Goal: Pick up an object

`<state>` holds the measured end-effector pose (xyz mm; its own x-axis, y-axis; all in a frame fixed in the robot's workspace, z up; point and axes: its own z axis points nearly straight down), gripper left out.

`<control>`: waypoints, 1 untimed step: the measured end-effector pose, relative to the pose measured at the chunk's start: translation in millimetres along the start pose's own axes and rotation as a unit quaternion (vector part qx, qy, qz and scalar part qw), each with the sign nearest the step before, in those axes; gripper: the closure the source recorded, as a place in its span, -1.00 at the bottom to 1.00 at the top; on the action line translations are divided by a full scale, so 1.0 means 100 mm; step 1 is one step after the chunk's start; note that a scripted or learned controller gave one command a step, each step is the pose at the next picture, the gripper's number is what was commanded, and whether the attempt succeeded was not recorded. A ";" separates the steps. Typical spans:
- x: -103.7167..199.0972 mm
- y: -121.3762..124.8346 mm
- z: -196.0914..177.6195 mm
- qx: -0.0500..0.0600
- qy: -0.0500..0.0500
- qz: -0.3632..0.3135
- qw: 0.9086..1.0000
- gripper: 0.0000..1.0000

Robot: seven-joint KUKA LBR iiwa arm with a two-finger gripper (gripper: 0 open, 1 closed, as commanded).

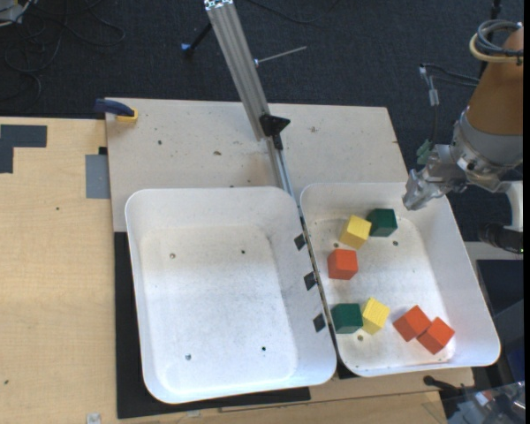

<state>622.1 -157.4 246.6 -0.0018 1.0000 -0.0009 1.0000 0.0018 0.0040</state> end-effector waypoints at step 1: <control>-0.01 0.00 -0.24 0.002 0.000 0.000 1.000 1.00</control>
<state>622.1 -158.1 270.1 -0.0026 1.0000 0.0001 1.0000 0.0026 0.0001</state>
